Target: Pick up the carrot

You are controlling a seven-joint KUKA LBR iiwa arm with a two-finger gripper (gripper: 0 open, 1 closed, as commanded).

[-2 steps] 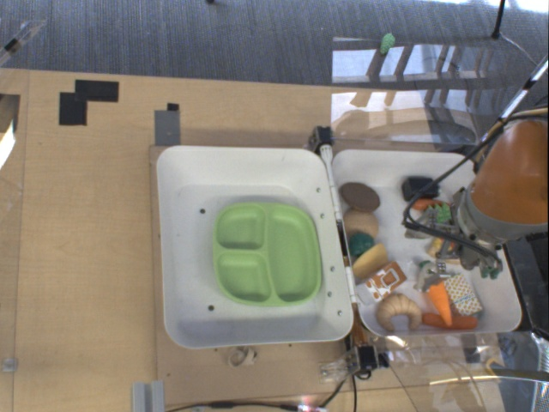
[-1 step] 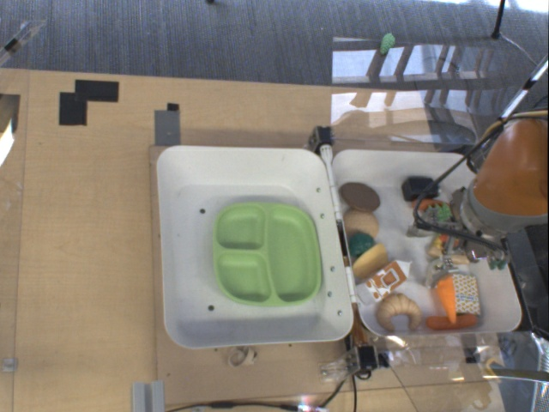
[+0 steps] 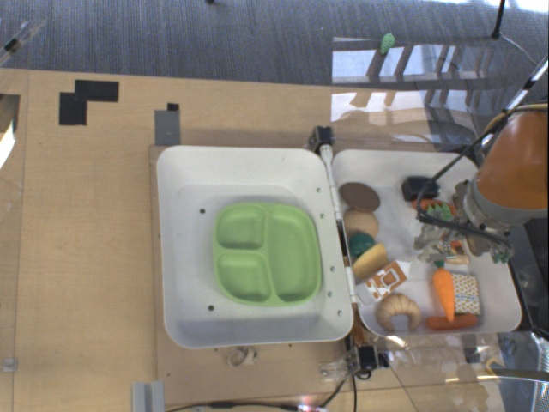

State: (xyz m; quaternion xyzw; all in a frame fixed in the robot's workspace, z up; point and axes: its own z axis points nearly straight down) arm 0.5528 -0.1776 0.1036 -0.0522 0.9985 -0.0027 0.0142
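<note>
The carrot (image 3: 444, 293) is orange with a small green top and lies lengthwise in the right bin (image 3: 390, 168), near the front right. Its green top points toward the back. My gripper (image 3: 441, 245) hangs over the right bin just behind the carrot's green end, below the grey wrist and orange band (image 3: 515, 166). The metal parts of the gripper blur together here, and nothing can be made out between them.
The right bin also holds a brown oval (image 3: 359, 196), a beige ball (image 3: 361, 224), a green and yellow piece (image 3: 367, 252), a waffle-patterned card (image 3: 388, 277), a croissant (image 3: 399, 310), a red sausage (image 3: 452, 322) and a patterned box (image 3: 467, 294). A green divided plate (image 3: 266, 253) sits in the left bin (image 3: 184, 187).
</note>
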